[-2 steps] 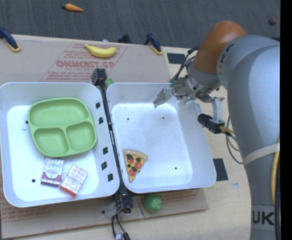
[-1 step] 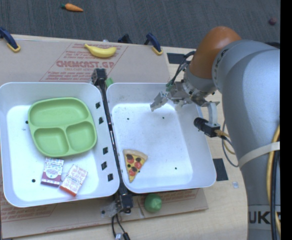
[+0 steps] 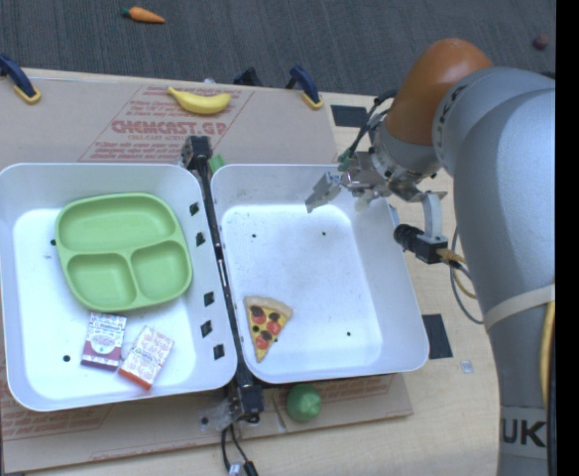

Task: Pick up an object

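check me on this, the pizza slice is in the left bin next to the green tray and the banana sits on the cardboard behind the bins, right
Not quite. The pizza slice lies in the right bin, near its front left corner, not in the left bin. The green tray is in the left bin with two small packets in front of it. The banana does sit on the cardboard behind the bins, as the camera view shows.

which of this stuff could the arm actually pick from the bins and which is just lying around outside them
In the bins, fair game:
pizza slice
green divided plate
two small packets

Lying outside the bins:
banana on the cardboard
green ball at the front edge
carrot on the floor

The gripper is above the right bin's far edge.
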### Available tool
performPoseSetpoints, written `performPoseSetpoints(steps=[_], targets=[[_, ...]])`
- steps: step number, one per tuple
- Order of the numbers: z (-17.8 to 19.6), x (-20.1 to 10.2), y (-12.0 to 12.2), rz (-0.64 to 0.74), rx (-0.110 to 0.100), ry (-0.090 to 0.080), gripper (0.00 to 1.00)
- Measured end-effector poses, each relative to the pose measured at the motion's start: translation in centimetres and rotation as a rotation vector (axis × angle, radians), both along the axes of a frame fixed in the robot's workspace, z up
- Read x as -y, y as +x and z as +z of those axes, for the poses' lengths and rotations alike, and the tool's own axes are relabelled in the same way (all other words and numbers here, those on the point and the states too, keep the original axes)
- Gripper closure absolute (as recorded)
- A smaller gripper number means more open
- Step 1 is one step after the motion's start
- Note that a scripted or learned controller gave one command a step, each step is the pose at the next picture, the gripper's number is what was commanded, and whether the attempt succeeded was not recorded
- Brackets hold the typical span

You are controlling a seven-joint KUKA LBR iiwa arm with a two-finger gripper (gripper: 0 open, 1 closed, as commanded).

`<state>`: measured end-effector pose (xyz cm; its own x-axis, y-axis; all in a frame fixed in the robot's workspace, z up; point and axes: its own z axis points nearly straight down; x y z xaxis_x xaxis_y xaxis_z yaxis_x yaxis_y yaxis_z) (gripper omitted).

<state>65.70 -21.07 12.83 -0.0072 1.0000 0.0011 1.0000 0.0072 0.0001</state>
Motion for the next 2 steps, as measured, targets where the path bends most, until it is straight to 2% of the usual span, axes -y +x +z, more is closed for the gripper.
performPoseSetpoints(steps=[1,2], targets=[[-2.6,-0.1,0.0,0.003,-0.003,-0.001,0.00],[-0.1,0.0,0.0,0.001,0.000,0.000,0.00]])
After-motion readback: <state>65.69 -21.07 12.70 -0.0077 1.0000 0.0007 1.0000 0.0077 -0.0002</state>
